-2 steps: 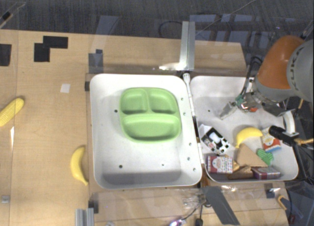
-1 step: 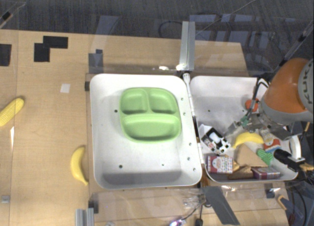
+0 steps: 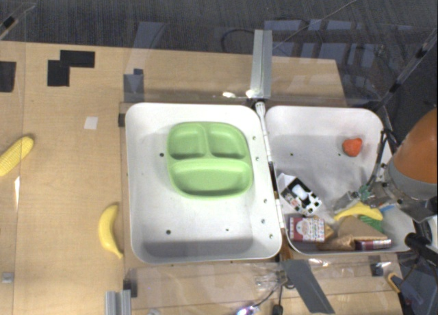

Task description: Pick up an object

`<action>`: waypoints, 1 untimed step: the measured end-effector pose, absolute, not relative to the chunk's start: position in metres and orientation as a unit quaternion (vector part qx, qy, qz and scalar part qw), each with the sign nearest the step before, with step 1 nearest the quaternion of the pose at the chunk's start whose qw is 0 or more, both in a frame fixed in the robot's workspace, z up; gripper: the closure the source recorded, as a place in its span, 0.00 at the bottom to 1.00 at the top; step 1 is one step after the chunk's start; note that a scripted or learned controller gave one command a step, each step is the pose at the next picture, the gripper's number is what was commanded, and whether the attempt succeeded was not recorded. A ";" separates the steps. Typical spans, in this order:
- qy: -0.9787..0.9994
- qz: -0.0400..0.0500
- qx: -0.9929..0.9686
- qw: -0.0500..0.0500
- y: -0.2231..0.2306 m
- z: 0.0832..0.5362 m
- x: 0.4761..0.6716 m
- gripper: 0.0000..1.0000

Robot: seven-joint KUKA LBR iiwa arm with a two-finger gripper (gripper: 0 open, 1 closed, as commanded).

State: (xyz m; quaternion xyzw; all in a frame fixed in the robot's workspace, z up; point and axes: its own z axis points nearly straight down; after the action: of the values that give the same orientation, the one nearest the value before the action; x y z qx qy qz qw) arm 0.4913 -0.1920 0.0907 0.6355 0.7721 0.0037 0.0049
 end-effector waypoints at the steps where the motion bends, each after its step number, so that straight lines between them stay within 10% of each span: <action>1: 0.767 0.006 0.642 0.007 -0.113 0.090 0.533 0.00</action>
State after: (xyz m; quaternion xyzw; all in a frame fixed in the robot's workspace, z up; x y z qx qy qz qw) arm 0.5332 -0.1134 0.0905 0.6421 0.7665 0.0055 0.0074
